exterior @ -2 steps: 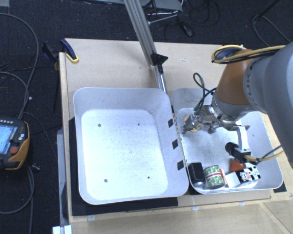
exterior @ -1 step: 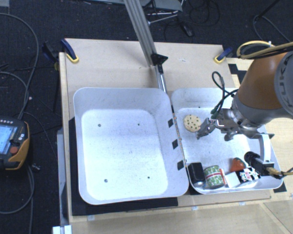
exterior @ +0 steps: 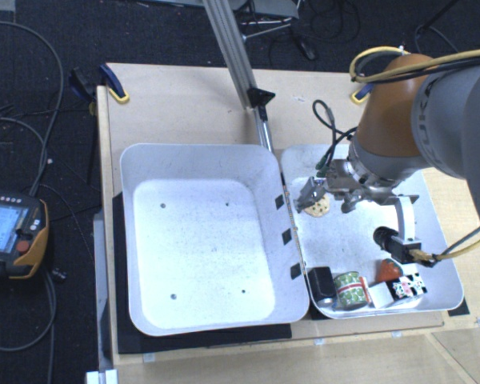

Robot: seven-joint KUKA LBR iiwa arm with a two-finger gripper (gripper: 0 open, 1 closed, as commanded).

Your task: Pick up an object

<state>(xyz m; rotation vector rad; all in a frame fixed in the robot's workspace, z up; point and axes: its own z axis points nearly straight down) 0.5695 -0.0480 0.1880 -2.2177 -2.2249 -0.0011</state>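
Hovering over the right white plastic bin (exterior: pixel 432 238), our grey 2-finger gripper (exterior: pixel 324 198) grasps a small tan dotted object (exterior: pixel 318 207) between its fingers, at 9 o'clock within that bin.

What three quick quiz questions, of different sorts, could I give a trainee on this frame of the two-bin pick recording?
1. True or false: the gripper is over the left bin.
2. Multiple choice: the green-patterned can lies (A) at the far edge of the right bin, (B) along that bin's near edge, (C) in the left bin.
3. Short answer: what lies directly left of the can, touching it or nearly so?

Key
1. False: it is over the right bin, by a small tan speckled object.
2. B.
3. A black block, in the bin's near left corner.
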